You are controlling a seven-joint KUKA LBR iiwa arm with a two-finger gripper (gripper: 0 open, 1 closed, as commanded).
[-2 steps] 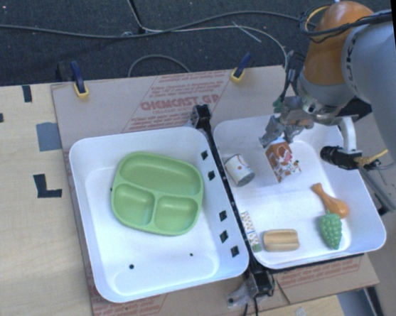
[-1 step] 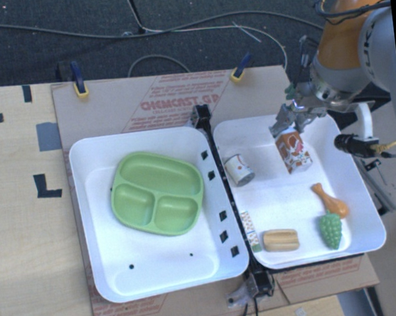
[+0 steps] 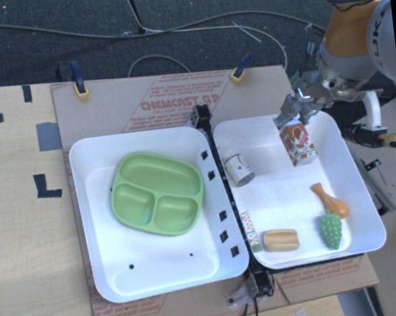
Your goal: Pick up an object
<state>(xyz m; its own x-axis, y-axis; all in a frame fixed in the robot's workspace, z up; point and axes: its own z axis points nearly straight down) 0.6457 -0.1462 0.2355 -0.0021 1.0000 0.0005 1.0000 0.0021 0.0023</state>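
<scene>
Your hand [image 3: 294,115] sits over the far edge of the right bin [image 3: 360,191], and its 2 fingers are clamped on the top of a small red and white carton [image 3: 298,143]. The carton hangs just below the hand, tilted, with its lower end close to the bin floor; you cannot tell whether it touches. Nearer the camera from the hand lie an orange drumstick-shaped toy [image 3: 330,200], a green bunch of grapes [image 3: 329,230] just beside it, and a tan bread roll [image 3: 280,239]. To the hand's left, a small grey can [image 3: 238,169] lies on its side by the divider. Well beyond that, the left bin [image 3: 92,202] holds 1 green divided plate [image 3: 157,192]. Both bins rest on the bench [image 3: 21,232].
</scene>
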